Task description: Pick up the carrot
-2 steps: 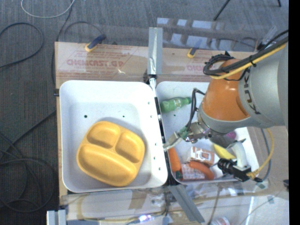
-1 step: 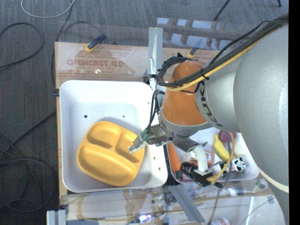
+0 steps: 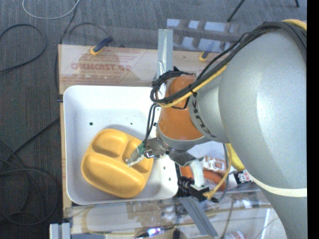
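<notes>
My gripper (image 3: pixel 135 157) reaches down into the left white bin (image 3: pixel 89 108) and its tip sits against the right side of a large yellow bell-pepper-shaped object (image 3: pixel 112 163). An orange piece that may be the carrot (image 3: pixel 186 172) lies in the right bin, just past the divider and mostly hidden under the arm. The gripper is to the left of that orange piece, apart from it. The arm's orange band (image 3: pixel 179 116) and grey body (image 3: pixel 259 108) cover most of the right bin.
A small white and red packet (image 3: pixel 215 163) and a red-orange item (image 3: pixel 215 176) lie in the right bin beneath the arm. Black and yellow cables (image 3: pixel 164 91) loop around the wrist. Cardboard (image 3: pixel 104 68) lies behind the left bin.
</notes>
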`<state>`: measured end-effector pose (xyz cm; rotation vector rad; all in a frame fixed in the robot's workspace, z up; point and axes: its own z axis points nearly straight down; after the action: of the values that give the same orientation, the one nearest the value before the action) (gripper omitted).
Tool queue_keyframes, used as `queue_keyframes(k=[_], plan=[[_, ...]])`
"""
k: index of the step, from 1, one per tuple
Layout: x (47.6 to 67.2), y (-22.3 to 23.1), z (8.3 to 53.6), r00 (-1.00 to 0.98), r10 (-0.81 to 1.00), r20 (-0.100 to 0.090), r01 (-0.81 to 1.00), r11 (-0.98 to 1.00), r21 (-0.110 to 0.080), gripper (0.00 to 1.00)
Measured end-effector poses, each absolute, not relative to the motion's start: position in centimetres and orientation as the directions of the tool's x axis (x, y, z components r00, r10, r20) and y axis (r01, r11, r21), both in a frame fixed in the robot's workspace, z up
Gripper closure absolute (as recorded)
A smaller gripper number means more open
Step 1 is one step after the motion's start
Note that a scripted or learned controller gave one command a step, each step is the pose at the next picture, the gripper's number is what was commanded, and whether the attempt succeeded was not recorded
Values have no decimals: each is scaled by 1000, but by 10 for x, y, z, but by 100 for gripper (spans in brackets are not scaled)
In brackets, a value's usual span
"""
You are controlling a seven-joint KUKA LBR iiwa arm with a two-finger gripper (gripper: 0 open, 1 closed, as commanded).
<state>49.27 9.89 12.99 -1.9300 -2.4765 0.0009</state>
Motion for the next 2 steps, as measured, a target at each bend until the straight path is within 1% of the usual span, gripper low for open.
queue_keyframes(k=[1,2], plan=[[545,106,97,-258,966,7,966,258,8,0],[586,150,100,-289,957,-18,957,290,18,0]])
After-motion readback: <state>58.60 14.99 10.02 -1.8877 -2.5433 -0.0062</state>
